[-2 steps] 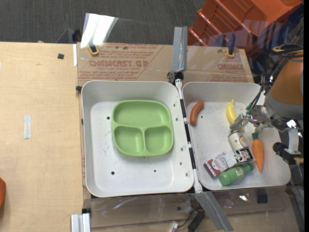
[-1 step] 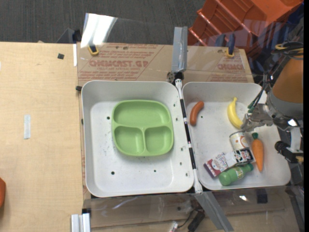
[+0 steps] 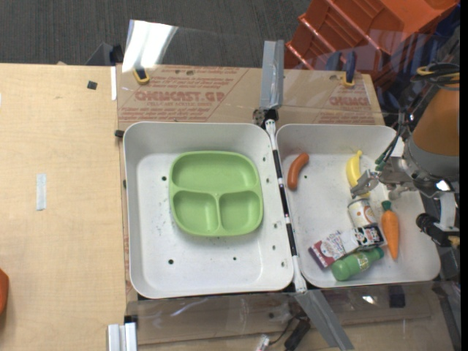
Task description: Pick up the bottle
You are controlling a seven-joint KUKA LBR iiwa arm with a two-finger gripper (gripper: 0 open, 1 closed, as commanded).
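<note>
The hand (image 3: 374,183) is hovering over the right bin (image 3: 322,146) (finger opening cannot be determined). The bottle (image 3: 356,264) is lying near the bin's front edge, long axis running left-right, cap toward the carrot (image 3: 391,232).

We see a light wooden bench (image 3: 58,189) filling the left side, with dark grey carpet (image 3: 183,13) beyond its far edge. A sheet of brown printed cardboard (image 3: 212,93) lies at the bench's far edge behind two white bins (image 3: 139,218), and orange crates (image 3: 365,13) stand stacked at the far right corner.
</note>
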